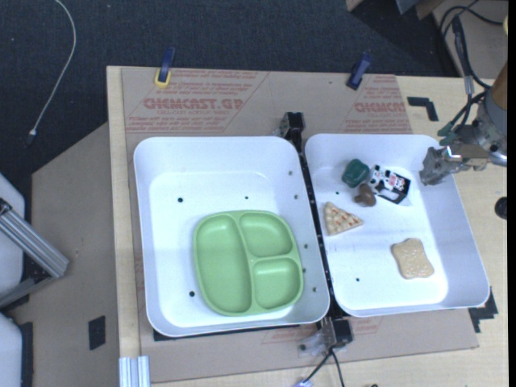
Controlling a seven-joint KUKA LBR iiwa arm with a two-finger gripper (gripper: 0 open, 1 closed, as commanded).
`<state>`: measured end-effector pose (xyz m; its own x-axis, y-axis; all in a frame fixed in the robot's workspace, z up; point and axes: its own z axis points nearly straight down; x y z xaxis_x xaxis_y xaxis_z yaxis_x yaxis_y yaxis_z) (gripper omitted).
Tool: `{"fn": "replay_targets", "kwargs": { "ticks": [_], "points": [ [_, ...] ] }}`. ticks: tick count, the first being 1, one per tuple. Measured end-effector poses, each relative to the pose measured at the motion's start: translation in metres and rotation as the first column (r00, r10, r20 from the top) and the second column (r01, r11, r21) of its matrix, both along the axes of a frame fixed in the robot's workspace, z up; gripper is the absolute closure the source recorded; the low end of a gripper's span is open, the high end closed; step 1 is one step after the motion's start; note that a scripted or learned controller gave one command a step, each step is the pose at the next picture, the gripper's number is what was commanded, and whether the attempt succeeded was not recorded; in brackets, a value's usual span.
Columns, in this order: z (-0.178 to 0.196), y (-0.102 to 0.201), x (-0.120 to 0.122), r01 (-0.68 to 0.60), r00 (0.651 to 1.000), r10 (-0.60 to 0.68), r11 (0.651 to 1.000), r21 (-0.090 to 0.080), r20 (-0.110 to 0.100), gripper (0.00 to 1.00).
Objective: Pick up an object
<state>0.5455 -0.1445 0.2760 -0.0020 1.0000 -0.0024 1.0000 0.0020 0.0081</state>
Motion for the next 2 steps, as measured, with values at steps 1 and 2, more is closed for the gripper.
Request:
{"fn": "replay_targets", "kwargs": {
  "ticks": [1, 2],
  "points": [
    [-0.02, 0.05, 0.009, -0.003, 1.0, 0.003, 1.0, 0.005, -0.011, 1.0],
    [-0.038, 0.102, 0.011, 0.0, 1.0, 0.0, 1.0, 0.004, -0.01, 1.0]
  ]
}}
